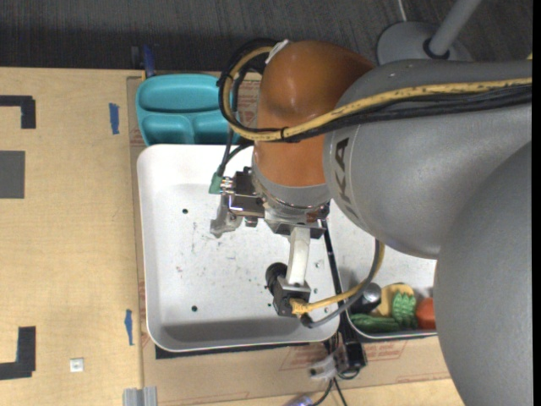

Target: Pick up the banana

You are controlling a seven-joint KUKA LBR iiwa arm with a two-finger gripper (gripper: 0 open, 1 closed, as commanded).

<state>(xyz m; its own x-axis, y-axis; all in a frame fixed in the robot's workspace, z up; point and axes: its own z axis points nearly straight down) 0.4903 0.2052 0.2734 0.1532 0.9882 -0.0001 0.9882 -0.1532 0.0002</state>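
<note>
- Your bench (68,227) is bare board on the left, marked with black and blue tape.
- A teal tray (182,100) sits just beyond the left bin (182,269), whose white floor is scuffed.
- The gripper (226,218) hangs over the middle of that left bin; you cannot tell whether it is released or clenched.
- The arm (397,167) covers most of the right bin (397,335).
- A yellow piece, seemingly the banana (399,295), lies in the right bin's near corner, beside green and red pieces, well apart from the gripper.
</note>
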